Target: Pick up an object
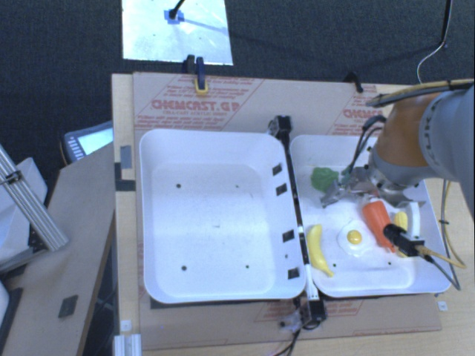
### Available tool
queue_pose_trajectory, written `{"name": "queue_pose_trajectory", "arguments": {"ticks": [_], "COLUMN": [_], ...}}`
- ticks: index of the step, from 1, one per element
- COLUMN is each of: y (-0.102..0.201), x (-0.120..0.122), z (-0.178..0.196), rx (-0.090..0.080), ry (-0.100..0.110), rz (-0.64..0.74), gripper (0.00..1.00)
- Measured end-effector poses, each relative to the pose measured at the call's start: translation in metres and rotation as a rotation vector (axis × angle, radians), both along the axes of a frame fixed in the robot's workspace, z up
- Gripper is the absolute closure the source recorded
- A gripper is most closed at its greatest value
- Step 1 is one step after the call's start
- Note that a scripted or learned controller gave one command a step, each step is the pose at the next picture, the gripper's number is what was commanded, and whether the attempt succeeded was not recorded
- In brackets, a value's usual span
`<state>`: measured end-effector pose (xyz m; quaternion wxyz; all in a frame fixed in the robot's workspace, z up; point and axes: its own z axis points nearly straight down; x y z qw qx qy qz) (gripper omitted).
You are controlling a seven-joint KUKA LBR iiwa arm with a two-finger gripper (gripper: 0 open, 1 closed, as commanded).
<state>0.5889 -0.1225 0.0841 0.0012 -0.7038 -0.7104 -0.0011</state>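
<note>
In the right bin, at the right of the frame, lie a green object, a banana, a fried-egg toy and an orange carrot-like piece. The pincer sits low just beside the green object; whether it is wide or narrow cannot be told. The left bin adjoins it on the worktop.

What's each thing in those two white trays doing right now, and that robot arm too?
Banana: lying loose in the right bin, by the divider.
Fried egg: flat, yolk up.
Orange piece: lying beside the egg.
Green piece: lying by the gripper.
Gripper: low over the right bin, grasp unclear.
Left bin: sitting beside the right one.
</note>
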Motion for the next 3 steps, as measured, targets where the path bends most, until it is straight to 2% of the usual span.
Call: {"name": "queue_pose_trajectory", "arguments": {"ticks": [1, 2, 3], "y": [-0.005, 0.048, 0.047], "x": [0.001, 0.029, -0.024], "z": [0.012, 0.159, 0.219], "rx": [-0.004, -0.003, -0.003], "ry": [-0.005, -0.019, -0.008], "rz": [-0.005, 0.002, -0.008], "gripper": [1.00, 1.00, 1.00]}}
